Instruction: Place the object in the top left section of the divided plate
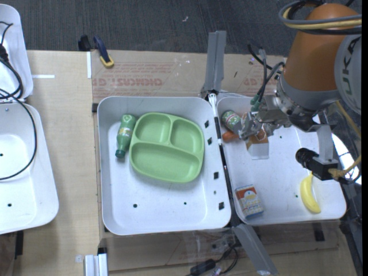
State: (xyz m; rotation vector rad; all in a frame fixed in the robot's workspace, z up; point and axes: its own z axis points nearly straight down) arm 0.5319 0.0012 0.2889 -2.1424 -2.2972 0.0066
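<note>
Nearest the camera: a small box [249,200] with an orange and white label, lying at the near left corner of the right bin [282,209]. Banana [310,195] at the near right of the same bin, well apart from the box.

End effector [253,126] is low over the far left part of the right bin, under the grey arm [313,50] with its orange band, which comes in from the right. Whether it is apart or together: cannot tell, too cluttered and partly hidden by the wrist. Just beside it, a green can [231,119] lies near the bin's far left corner. A small orange item [228,135] sits just near of the can, against the bin's left wall; what it is, unclear. A tan brown block [257,141] sits right below the end effector; contact cannot be judged.

Left bin [115,206]: green divided plate [168,147] in the middle, slightly tilted in plan, two small sections on the far side, one large section on the near side. All three sections bare. Green bottle [123,134] lies just left of the plate, touching or nearly touching its rim, cap toward the near side.

Desk [69,125] is tan. A blue and yellow clamp [102,52] sits at its far edge. White tubs [23,171] with black cables at far left.
</note>
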